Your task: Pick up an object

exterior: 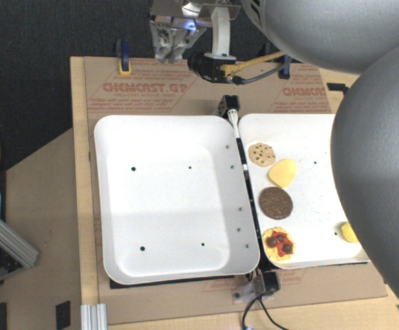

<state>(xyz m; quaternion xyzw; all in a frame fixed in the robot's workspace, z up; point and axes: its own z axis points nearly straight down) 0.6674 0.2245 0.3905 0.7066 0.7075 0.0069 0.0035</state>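
Several small food-like items lie in the right bin (pixel 313 191). Along its left side, from far to near, sit a chocolate-chip cookie (pixel 261 154), a pale yellow wedge (pixel 283 172), a dark brown round cookie (pixel 276 203) and a yellow disc with red topping (pixel 279 245). A yellow piece (pixel 349 233) peeks out beside the arm's grey body (pixel 371 136), which covers the bin's right part. My gripper (pixel 169 47) hangs high beyond the far edge of the left bin (pixel 172 198), over the cardboard, well apart from every item.
The two white bins meet at a black divider (pixel 241 163). Printed cardboard (pixel 144 84) lies under them, held by a blue and yellow clamp (pixel 124 57) at the far left. A yellow cable (pixel 254 64) runs behind the bins.
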